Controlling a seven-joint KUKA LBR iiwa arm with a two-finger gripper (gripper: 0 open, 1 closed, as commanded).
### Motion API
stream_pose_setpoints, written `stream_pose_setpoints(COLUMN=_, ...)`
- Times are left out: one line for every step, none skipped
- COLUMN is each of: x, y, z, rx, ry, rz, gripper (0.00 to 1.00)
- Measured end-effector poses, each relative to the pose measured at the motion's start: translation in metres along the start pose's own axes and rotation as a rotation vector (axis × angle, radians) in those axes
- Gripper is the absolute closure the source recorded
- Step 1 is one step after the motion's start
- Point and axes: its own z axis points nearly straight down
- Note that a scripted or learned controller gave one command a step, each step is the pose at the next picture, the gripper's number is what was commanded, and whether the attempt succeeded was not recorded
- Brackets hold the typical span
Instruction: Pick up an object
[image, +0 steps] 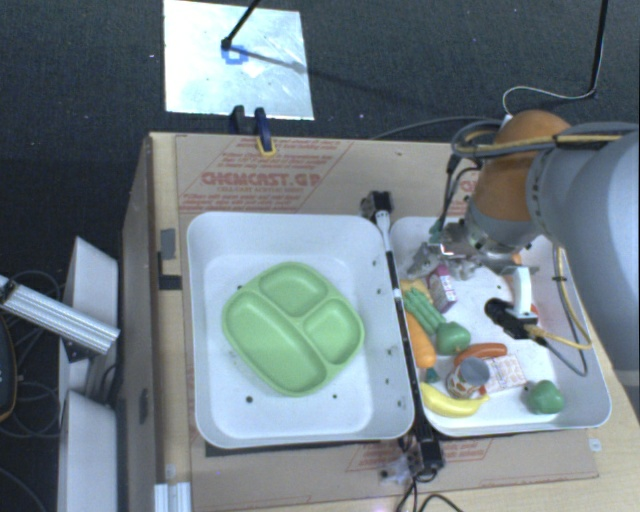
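**A:** Where is the end effector (443, 256)?

**B:** Right of centre in the frame, low over the upper-left corner of the right-hand shallow white bin (598, 405), at the tip of the grey arm (590, 190). I cannot tell whether it is apart or together, because the metal parts there run into one another. I see nothing clamped in it.

**A:** What lies nearest?

**B:** A small maroon packet (442, 290) sits just below it in the frame. I cannot tell if they touch. Further down come a long green plastic vegetable (422, 312), a round green toy fruit (453, 335) and an orange plastic carrot (423, 352). Then there is a red sausage-shaped toy (482, 352), a small round tin (468, 378) and a yellow plastic banana (450, 404). A green plastic pepper (542, 397) sits at the lower right.

**A:** Which step is this?

**B:** I judge it to be the reach for a grasp, with nothing lifted yet. The maroon packet looks the likeliest target. The next move calls for centring over it, closing on it alone and rising clear of its crowded neighbours.

**A:** And the other bin?

**B:** The left-hand shallow white bin (215, 400) holds a pale green divided plastic plate (292, 326), well apart from the end effector. Both bins rest on the brown board-topped desk (260, 180).

**A:** Anything hidden?

**B:** The arm covers the right bin's upper-right part. The packet's label is too small to read.
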Motion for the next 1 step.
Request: stream_pose_setpoints(x=-0.0007, y=0.0009, z=-0.0111, rx=-0.003, ry=-0.001, rz=-0.001, gripper=1.00)
